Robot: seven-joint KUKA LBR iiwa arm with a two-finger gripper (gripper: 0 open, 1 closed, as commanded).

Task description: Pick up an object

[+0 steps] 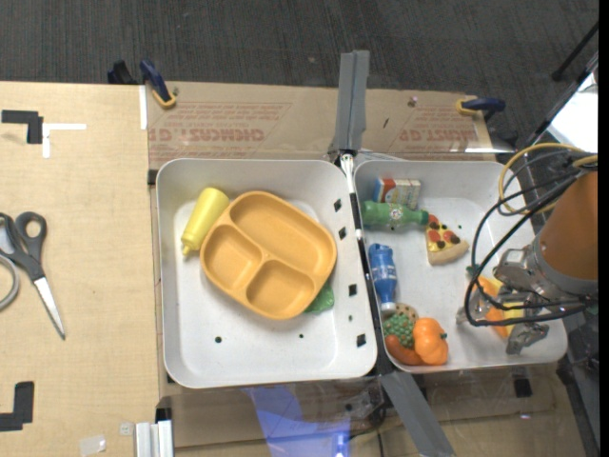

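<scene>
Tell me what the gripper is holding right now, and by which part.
That cannot be told. The gripper is low at the right side of the right bin with something orange beside it, but no grasp is visible.

Your arm point(574, 231) comes in from the right edge of the camera view, its orange band showing as a broad rounded mass above the wrist. Dark cables loop out from it on the left side. Below the band, the grey wrist hardware points downward and slightly left, with the pincer point(502, 314) low at the right side. Its metal parts are crowded together.
</scene>
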